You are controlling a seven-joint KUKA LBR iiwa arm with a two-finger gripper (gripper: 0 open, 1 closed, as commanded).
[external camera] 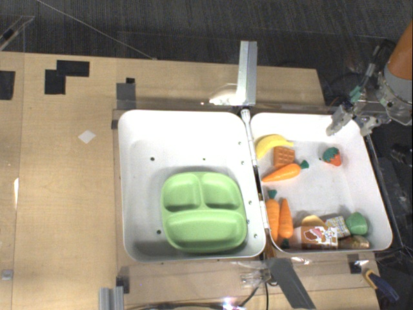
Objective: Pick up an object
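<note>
The right bin holds toy food: a yellow banana, a waffle-like brown square, a carrot, two more carrots standing side by side, a small red strawberry, a brown packet and a green round piece. My gripper hangs over the bin's far right corner, its fingers apart with nothing between them. It is above and to the right of the strawberry.
The left bin contains a green sectioned plate. A metal post rises behind the divider between the bins. The wooden bench spreads to the left. Cables hang at the arm's wrist on the right.
</note>
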